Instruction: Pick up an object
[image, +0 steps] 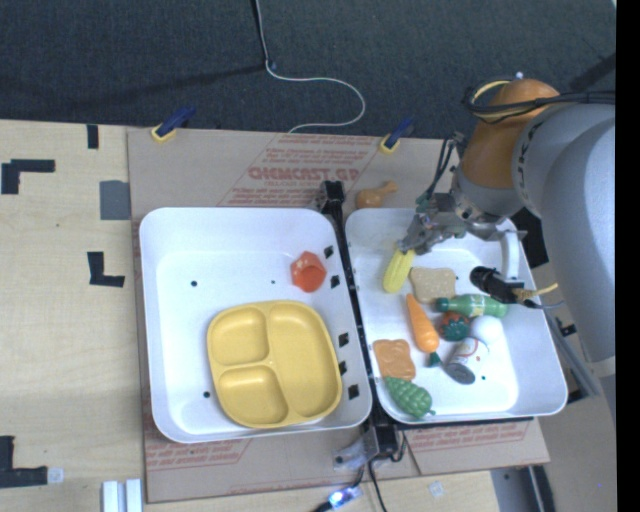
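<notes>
While the grey arm (575, 170) reaches in from the right, its end effector (425, 236) hangs over the far left corner of the right bin (535, 375). Apart or together: cannot tell from this angle. Nothing seen clamped in it.

Right bin, crowded:
- corn cob (398, 270), yellow, just below and left of the end effector, lying close to the bin's left wall; contact between the two not clear.
- bread slice (433, 284) just beside the cob, to its right.
- carrot (421, 322) running down from the bread toward the near side.
- green bottle (473, 305) on its side, right of the carrot's top.
- flat orange piece (394, 357) near the left wall.
- knobbly green piece (409, 397) at the near left corner.
- grey oval piece (460, 371) near the middle of the near half.

Left bin (170, 300):
- yellow divided plate (272, 362), three sections, filling the near right part.
- small red piece (309, 270) beyond the plate, close to the right wall.

Both bins sit side by side on cardboard on the worktop (60, 330).
</notes>
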